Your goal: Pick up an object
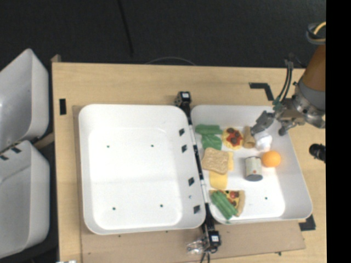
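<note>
1 gripper just above white object, right bin

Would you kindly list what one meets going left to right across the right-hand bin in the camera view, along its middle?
Slice of bread → grey can → orange ball. The tool sits farther back, over the bin's far right part.

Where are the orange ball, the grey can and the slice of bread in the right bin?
orange ball (271, 159), camera view, middle of its round surface.
grey can (253, 168), camera view, middle of its side wall.
slice of bread (215, 160), camera view, centre of its flat top face.
</note>
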Available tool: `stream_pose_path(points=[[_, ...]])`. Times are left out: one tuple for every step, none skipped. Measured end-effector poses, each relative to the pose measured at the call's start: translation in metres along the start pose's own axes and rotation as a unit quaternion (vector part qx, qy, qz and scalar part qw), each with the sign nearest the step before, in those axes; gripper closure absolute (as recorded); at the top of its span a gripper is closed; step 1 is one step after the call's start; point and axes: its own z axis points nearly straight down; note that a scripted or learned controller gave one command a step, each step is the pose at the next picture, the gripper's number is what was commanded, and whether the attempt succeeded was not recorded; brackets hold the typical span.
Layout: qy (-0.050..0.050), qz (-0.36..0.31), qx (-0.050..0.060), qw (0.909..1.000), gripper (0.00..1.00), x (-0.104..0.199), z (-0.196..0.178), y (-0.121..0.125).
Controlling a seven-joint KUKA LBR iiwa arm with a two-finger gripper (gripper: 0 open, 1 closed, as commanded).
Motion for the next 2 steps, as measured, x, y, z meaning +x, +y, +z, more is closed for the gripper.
stream_pose_path(points=[[0.002,0.001,0.007,1.0,0.0,0.041,0.12,-0.106],[0.001,0.002,-0.002,1.0,1.0,0.039,0.103,-0.098]])
